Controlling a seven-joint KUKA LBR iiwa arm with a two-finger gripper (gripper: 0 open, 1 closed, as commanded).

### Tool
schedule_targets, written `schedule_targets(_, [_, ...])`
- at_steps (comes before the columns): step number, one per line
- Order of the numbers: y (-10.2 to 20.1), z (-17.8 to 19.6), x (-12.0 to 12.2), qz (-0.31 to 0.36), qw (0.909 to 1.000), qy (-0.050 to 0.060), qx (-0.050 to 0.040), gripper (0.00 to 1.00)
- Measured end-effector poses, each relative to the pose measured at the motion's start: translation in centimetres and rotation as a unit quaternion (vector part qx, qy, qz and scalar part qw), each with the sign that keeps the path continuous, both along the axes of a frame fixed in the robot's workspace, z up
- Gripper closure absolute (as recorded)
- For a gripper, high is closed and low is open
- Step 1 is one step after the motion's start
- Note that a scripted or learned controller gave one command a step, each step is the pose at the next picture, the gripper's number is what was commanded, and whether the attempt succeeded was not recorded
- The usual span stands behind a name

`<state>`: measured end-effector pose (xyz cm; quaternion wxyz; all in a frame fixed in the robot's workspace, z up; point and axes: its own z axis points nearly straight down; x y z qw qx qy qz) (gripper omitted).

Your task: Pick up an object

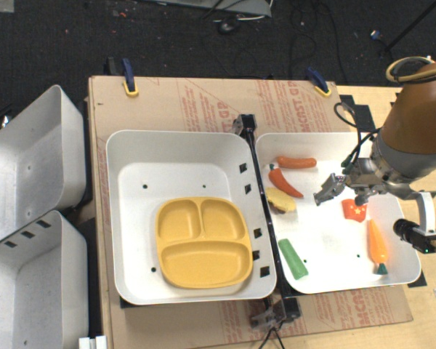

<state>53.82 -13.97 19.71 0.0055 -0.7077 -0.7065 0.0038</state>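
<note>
Red block (354,210): right bin's (327,278) middle, just right of pincer, partly hidden.
Pincer (331,190): above bin, grip state unclear.

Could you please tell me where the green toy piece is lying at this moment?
The green piece lies in the right bin, near its front-left corner, just below the yellowish toy and left of the carrot.

A yellow divided tray (203,243) (three compartments) lies in the left white bin (131,158); two spare white bins (36,158) sit left of it.
</note>
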Motion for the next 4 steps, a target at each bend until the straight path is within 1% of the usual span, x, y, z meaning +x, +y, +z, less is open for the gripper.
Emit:
schedule_targets(1, [0.0,0.6,0.3,0.001,1.0,-0.006,-0.001,0.0])
schedule_targets(2, [-0.3,-3.8,0.6,0.0,1.0,-0.004,-0.001,0.0])
schedule_targets(3, [0.2,-8.5,-0.1,0.0,1.0,-0.005,-0.0007,0.0])
schedule_targets(4, [0.3,-10.6,-0.2,0.001,1.0,-0.005,-0.0008,0.0])
